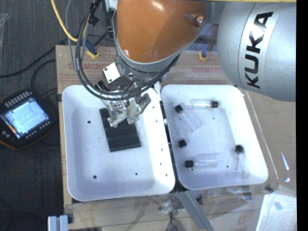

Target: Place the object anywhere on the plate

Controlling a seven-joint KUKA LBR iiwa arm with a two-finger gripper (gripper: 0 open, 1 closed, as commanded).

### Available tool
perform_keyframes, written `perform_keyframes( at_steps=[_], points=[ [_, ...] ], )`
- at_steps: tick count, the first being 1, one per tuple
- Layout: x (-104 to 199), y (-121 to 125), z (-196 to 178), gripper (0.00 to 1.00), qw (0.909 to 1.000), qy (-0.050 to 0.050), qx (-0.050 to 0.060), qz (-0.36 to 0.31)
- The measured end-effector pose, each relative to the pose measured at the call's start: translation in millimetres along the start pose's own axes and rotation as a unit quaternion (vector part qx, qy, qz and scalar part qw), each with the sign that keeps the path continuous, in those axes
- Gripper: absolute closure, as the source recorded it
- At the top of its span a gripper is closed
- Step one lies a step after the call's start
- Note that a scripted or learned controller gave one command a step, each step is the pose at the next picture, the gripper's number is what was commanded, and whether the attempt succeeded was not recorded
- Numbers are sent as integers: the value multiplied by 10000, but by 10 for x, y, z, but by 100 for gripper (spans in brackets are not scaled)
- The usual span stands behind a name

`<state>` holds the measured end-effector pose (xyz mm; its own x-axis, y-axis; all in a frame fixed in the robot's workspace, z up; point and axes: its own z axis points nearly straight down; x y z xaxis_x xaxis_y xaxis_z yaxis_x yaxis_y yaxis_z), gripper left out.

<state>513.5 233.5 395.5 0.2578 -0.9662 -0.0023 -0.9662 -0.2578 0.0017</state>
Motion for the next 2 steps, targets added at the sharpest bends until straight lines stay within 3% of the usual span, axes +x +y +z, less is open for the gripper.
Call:
perform_keyframes(
  at_steps=[1,2],
  points=[
    [100,-369,268,100,9986,-1,1,-533],
    [53,-238,913,100,9961,-15,-1,-883]
  ],
)
